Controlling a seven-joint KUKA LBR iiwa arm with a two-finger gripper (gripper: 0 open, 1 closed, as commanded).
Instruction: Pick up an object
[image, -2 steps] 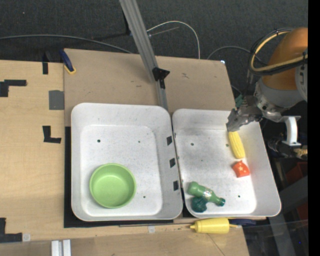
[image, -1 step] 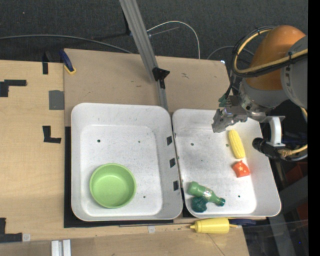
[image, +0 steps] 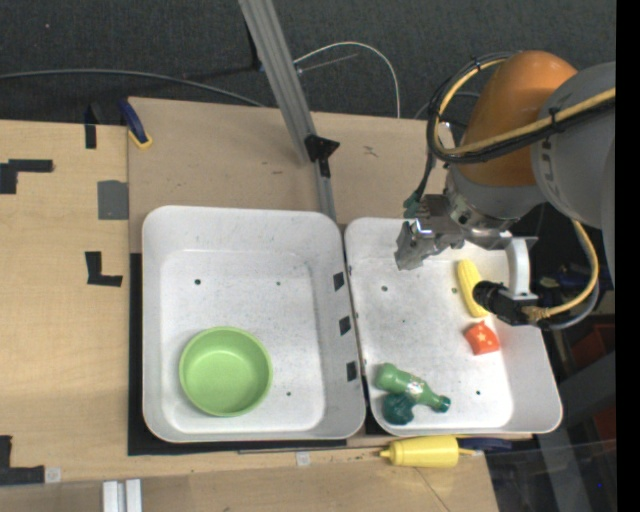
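Bench (image: 230, 150): a pale wooden top across the frame, carrying both bins side by side; a judgement, but that keeps everything within one arm's reach.
Arm (image: 545, 120): grey with an orange band, coming in from the upper right and bending down over the right bin.
Left bin (image: 240, 235): shallow and white, at centre left of the frame.
Right bin (image: 400, 310): shallow and white, at centre right, touching the left bin along the middle seam.
Bowl (image: 226, 371): green, upright, in the lower left corner of the left bin.
Yellow bottle (image: 424, 452): lying on its side on the bench, just below the right bin's lower rim, outside it.
Green bottle (image: 409, 387): lying tilted near the lower edge of the right bin, a darker green piece touching it on the lower left.
Corn (image: 467, 285): a yellow ear at the right side of the right bin, partly behind the arm's cabling.
Red piece (image: 482, 338): small and orange-red, just below the corn, apart from the green bottle.
Gripper (image: 411, 250): over the upper middle of the right bin, above bare floor, left of the corn.
Jaws: too blurred to tell whether spread or pressed together; nothing is visibly between them.
Task's thing: likely the corn, the nearest object, though that is a guess.
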